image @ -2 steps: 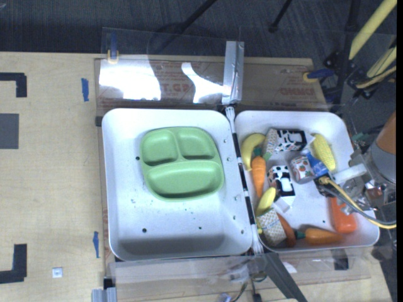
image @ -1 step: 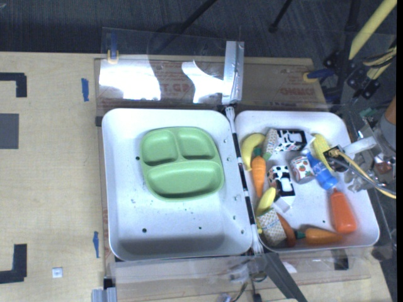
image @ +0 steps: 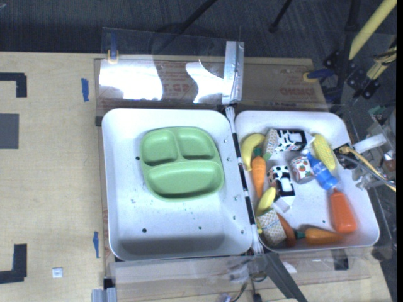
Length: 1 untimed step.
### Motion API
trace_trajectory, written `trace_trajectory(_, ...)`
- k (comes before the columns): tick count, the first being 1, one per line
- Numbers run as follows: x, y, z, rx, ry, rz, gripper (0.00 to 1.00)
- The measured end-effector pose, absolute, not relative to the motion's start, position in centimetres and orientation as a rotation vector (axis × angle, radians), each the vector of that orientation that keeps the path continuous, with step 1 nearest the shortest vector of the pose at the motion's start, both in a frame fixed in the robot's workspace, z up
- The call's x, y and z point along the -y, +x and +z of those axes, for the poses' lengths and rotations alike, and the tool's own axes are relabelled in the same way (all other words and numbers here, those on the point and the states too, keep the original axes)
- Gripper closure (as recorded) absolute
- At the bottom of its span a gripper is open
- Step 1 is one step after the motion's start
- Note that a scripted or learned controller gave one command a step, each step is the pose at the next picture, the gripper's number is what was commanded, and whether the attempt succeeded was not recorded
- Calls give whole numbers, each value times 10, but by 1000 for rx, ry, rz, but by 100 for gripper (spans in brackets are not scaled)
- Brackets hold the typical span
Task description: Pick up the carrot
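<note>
We see the carrot [image: 259, 176] in the right bin [image: 362, 228], lying upright in the frame along that bin's left wall, just right of the divider between the two bins. A banana [image: 251, 145] sits touching its top end, curving toward the upper left corner of the bin. A smaller yellow piece [image: 267, 199] lies just below and right of the carrot, touching or nearly touching it.

Right of the carrot: a black-and-white cow-patterned toy [image: 289, 139] near the top of the bin, a second cow-patterned piece [image: 281, 180] below it, and a small white cube with red marks [image: 301, 168] beside that. Further right, a corn cob [image: 323, 152] lies at a slant, with a blue bottle [image: 322, 174] touching its lower end. An orange bottle [image: 343, 211] sits lower right. A second carrot-like orange piece [image: 321, 236] lies along the bottom wall, next to a speckled block [image: 271, 225] in the lower left corner.

The left bin [image: 119, 187] holds a green divided plate [image: 181, 162], upper centre of that bin, well apart from the carrot.

The gripper [image: 371, 162] is at the right edge of the frame, over the right rim of the right bin, well apart from the carrot. We can't tell the finger state; that part is cluttered and cut off.
</note>
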<state>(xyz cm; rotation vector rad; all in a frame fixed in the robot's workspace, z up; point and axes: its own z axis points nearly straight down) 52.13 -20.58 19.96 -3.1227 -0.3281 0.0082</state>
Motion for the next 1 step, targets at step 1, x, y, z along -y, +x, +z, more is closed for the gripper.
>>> trace_trajectory(1,166,543,166,317,-3121,12,100)
